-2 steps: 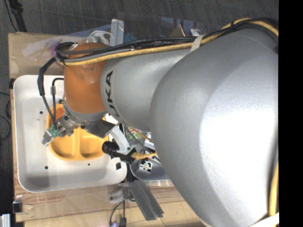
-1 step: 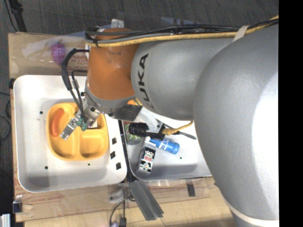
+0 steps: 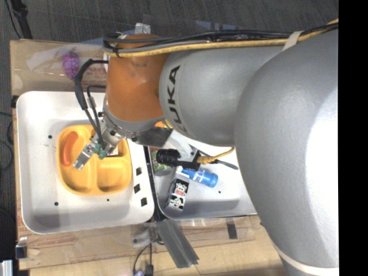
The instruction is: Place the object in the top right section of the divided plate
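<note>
In the left bin [image 3: 34,211] lies the yellow divided plate [image 3: 112,180], and the arm [image 3: 190,102] reaches over it from the right, with its orange band just above the plate. The gripper [image 3: 91,153] hangs low over the upper middle of the plate, between the compartments. Whether it is open or closed I cannot tell from this angle. A small green object [image 3: 103,152] is seen right at the gripper, but it is not clear if it is held. An orange piece [image 3: 68,148] lies in the long compartment on the left side of the plate. In the right bin [image 3: 230,203] there are a blue cylinder [image 3: 205,179] and, near it, a black-and-white box [image 3: 179,195]. A purple thing [image 3: 70,64] rests on the bench outside the bins, at the top left.
</note>
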### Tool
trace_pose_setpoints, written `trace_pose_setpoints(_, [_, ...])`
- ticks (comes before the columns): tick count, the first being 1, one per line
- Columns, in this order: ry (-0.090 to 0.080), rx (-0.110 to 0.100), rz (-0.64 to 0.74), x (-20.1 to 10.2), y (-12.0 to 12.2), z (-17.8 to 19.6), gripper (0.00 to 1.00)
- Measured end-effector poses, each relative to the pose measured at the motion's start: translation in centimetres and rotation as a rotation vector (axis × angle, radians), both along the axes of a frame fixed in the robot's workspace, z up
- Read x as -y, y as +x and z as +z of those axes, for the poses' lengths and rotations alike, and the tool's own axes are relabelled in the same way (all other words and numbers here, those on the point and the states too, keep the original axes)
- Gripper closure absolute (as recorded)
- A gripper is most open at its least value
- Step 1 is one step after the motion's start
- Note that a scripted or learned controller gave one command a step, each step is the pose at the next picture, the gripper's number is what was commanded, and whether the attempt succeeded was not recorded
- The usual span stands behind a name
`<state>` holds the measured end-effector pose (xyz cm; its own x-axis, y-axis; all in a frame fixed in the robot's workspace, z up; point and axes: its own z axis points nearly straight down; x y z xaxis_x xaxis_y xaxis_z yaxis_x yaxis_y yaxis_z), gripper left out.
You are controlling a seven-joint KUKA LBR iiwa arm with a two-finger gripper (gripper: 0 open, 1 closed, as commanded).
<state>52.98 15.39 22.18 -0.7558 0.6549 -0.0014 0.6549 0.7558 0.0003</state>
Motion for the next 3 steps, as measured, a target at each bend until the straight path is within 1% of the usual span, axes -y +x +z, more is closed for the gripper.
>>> trace_pose_setpoints(3, [0.0,0.0,0.0,0.0,0.0,0.0,0.0])
